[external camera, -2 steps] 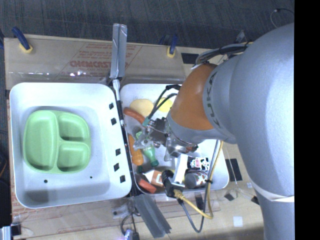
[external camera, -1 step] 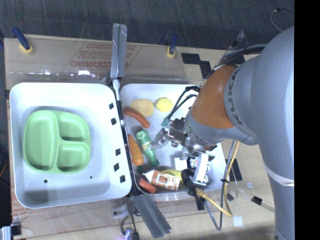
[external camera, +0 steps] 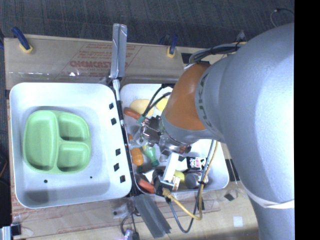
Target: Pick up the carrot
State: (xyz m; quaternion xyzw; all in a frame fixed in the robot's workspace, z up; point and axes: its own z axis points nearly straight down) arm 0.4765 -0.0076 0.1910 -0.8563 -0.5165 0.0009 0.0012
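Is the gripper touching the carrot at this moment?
Cannot tell. In the camera view the gripper is low over the clutter in the right bin, close to the carrot, but the wrist blocks the spot where contact would show.

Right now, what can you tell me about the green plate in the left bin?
The green plate looks like smooth, light green plastic with rounded corners. Raised ridges split it into three compartments: one long one along its left side and two smaller ones on its right, one above the other. It lies flat and face up on the floor of the left white bin, toward that bin's left side. Only the bin floor touches it. Its compartments hold nothing, and the arm is over the other bin.
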